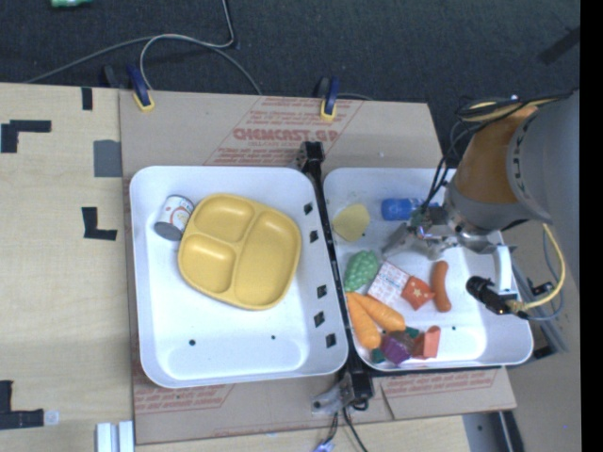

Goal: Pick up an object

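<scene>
My gripper [416, 236] hangs low over the upper middle of the right bin [510, 351], under the grey arm with its orange band [485, 163]. Just behind it to the left lies a blue object [399, 208], with a pale yellow fruit [351, 221] further left. In front of the gripper sit a white and red packet [387, 281], a small red-orange item [415, 293] and an orange sausage [440, 285]. A green vegetable [361, 271], two carrots [373, 314], a purple piece [396, 349] and a red block [430, 342] lie nearer the front.
The left bin [143, 281] holds a yellow divided plate [236, 250] and a small can [172, 217] at its back left. A black divider [325, 252] runs between the bins. Cables [528, 295] loop off the wrist at the right bin's right edge.
</scene>
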You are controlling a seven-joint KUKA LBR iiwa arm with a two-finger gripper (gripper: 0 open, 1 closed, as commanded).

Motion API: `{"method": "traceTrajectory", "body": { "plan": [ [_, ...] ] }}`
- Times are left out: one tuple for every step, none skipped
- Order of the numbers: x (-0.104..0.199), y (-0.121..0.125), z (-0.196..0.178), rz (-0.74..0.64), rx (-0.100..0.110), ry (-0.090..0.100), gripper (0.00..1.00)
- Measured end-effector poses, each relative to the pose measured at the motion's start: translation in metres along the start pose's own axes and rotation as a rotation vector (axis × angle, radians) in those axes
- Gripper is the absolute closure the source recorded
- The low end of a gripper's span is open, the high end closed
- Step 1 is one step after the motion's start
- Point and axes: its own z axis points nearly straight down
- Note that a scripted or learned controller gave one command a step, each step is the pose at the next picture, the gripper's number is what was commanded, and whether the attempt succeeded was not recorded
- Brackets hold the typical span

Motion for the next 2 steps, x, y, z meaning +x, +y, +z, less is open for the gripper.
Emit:
{"method": "traceTrajectory", "body": {
  "plan": [
    [0.0360, 0.0737, 0.0025, 0.009, 0.038, 0.006, 0.00],
    [0.0352, 0.0730, -0.0064, 0.003, 0.040, 0.001, 1.00]
  ]
}}
